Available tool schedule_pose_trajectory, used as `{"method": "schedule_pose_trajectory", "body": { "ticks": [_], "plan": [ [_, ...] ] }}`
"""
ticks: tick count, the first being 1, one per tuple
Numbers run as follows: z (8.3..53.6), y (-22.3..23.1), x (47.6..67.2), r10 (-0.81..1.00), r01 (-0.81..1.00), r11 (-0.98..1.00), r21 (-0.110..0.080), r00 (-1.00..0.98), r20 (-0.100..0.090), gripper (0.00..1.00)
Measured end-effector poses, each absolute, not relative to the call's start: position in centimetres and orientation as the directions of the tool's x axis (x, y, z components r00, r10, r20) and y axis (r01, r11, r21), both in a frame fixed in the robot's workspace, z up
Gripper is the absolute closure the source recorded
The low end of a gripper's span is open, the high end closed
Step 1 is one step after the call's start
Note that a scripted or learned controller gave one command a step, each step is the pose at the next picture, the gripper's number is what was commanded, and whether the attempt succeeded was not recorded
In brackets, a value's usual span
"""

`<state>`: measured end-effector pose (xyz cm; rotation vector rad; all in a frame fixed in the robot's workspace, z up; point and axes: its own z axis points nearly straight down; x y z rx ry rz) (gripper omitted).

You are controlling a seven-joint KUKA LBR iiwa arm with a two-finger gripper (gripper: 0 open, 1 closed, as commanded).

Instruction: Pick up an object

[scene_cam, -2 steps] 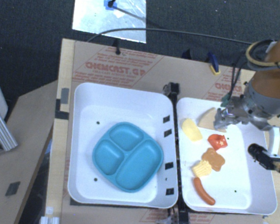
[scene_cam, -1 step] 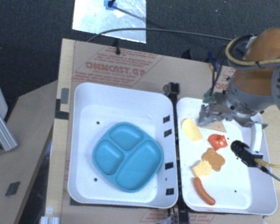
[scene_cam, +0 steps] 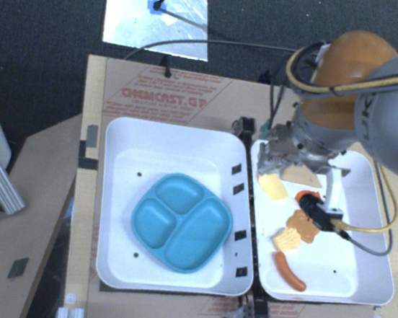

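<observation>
**Pick not made yet**

Gripper (scene_cam: pixel 280 160) hung low at right bin's (scene_cam: pixel 364 285) back-left corner, just over the yellow block (scene_cam: pixel 273 187). Couldn't tell jaw state. Nothing visibly held; grasp and lift still to do.

Dark carpeted floor (scene_cam: pixel 40 39), tan wooden bench (scene_cam: pixel 42 192), shiny foil sheet (scene_cam: pixel 158 11) behind.
</observation>
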<state>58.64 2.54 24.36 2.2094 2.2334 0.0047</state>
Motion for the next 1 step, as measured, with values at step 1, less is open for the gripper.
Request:
{"method": "schedule_pose_trajectory", "body": {
  "ticks": [1],
  "plan": [
    [23.29, 7.04, 58.36, 1.0, 1.0, 0.01, 0.0, -0.01, 0.002, 1.0]
  ]
}}
